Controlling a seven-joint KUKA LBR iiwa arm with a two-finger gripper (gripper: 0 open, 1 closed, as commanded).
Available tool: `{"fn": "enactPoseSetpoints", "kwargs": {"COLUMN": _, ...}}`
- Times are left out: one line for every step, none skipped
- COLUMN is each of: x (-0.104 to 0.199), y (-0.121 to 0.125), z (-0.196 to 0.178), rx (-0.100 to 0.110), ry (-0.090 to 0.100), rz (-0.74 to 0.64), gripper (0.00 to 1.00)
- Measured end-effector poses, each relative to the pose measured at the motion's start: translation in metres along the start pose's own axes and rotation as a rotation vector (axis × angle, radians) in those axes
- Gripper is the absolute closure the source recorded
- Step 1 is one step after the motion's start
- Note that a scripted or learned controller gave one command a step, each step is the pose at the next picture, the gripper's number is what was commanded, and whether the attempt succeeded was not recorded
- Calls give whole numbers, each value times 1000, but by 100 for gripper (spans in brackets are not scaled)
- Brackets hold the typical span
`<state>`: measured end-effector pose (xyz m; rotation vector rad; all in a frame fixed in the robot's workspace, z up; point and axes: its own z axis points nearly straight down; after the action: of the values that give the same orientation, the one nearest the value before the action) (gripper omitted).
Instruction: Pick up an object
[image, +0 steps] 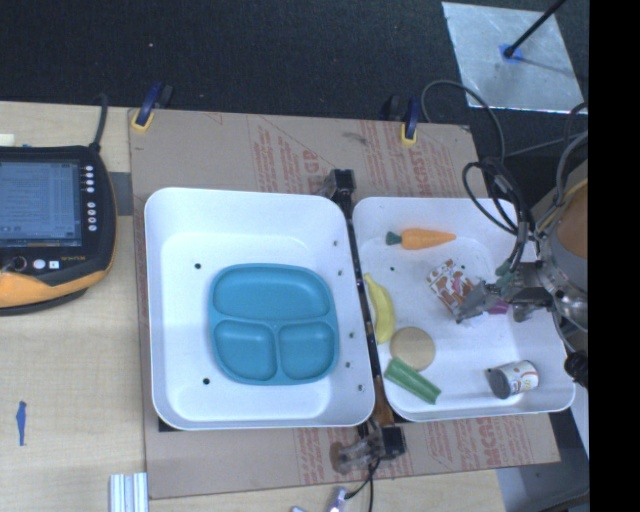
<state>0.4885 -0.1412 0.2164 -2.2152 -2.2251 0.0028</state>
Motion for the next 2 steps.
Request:
{"fn": "enactPoseSetpoints", "kwargs": {"x": 16, "y": 58, "z": 101, "rx": -15, "ry": -6, "rz": -2, "gripper": 0}}
{"fn": "enactPoseSetpoints", "kwargs": {"x": 0, "y": 149, "z": 123, "rx": -2, "ry": -1, "rz": 1, "gripper": 0}}
